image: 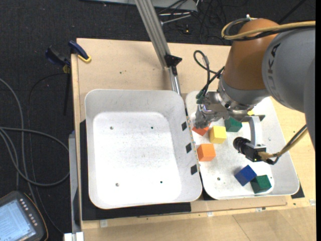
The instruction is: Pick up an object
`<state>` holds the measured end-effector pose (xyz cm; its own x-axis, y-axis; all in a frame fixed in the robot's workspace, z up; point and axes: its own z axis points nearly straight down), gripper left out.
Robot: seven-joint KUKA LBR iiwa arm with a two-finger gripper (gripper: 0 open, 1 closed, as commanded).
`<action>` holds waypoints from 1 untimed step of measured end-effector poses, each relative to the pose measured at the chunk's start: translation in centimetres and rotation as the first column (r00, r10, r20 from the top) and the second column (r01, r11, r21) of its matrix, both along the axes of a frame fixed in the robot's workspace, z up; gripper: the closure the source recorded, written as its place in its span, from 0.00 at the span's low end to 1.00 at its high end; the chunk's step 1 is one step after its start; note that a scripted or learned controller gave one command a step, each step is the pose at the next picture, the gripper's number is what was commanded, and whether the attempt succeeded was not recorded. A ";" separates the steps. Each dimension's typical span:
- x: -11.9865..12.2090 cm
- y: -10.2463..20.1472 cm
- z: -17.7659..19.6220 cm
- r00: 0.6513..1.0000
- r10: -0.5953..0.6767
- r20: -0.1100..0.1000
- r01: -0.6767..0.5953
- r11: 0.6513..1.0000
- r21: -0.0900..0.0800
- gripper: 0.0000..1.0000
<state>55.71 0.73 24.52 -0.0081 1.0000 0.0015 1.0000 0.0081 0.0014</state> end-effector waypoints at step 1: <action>0.7 4.3 -0.2 1.000 0.000 -0.001 0.000 1.000 -0.001 1.00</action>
